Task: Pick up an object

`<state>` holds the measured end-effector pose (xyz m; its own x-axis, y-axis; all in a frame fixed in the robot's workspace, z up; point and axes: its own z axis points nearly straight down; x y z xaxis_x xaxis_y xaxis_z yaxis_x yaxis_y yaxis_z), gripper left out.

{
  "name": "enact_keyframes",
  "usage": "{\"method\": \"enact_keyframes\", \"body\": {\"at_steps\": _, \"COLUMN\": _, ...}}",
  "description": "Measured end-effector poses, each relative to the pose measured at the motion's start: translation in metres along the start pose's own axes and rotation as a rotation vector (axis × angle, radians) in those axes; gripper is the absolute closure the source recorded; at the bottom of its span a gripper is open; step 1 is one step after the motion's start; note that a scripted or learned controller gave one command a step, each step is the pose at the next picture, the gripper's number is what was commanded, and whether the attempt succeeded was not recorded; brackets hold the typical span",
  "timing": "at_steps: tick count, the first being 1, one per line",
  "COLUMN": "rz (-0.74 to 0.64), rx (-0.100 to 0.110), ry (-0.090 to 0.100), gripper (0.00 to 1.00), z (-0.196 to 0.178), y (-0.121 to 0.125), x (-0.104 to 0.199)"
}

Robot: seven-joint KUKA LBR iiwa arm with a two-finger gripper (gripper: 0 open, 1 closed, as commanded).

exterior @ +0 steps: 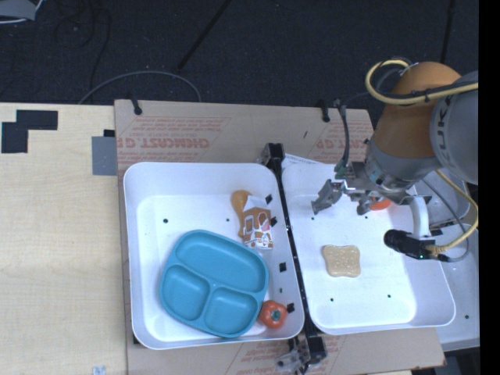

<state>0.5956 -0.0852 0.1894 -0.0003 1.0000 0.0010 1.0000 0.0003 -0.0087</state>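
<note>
Nearest the camera, a tomato sits wedged against the blue tray in the left bin. Toast lies flat in the right bin (unobstructed). Above it hovers the gripper, fingers seemingly spread, holding nothing; something orange peeks beneath.

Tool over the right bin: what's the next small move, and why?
Probably shift the tool toward the camera's lower side and descend on the toast slice. The tool hangs open with nothing between its fingers, over bare floor of the right bin. The toast lies flat and alone there, the nearest item below it. A small orange thing sits partly hidden behind the wrist, so it looks a worse target.
</note>
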Motion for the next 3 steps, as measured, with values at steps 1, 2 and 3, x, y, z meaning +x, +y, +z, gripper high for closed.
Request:
{"method": "enact_keyframes", "body": {"at_steps": 1, "rz": 0.001, "rx": -0.001, "ry": 0.000, "gripper": 0.00, "z": 0.046, "y": 0.002, "x": -0.005}}
{"method": "enact_keyframes", "body": {"at_steps": 2, "rz": 0.001, "rx": -0.001, "ry": 0.000, "gripper": 0.00, "z": 0.099, "y": 0.001, "x": -0.004}}
{"method": "enact_keyframes", "body": {"at_steps": 3, "rz": 0.006, "rx": -0.003, "ry": 0.000, "gripper": 1.00, "z": 0.087, "y": 0.002, "x": -0.005}}
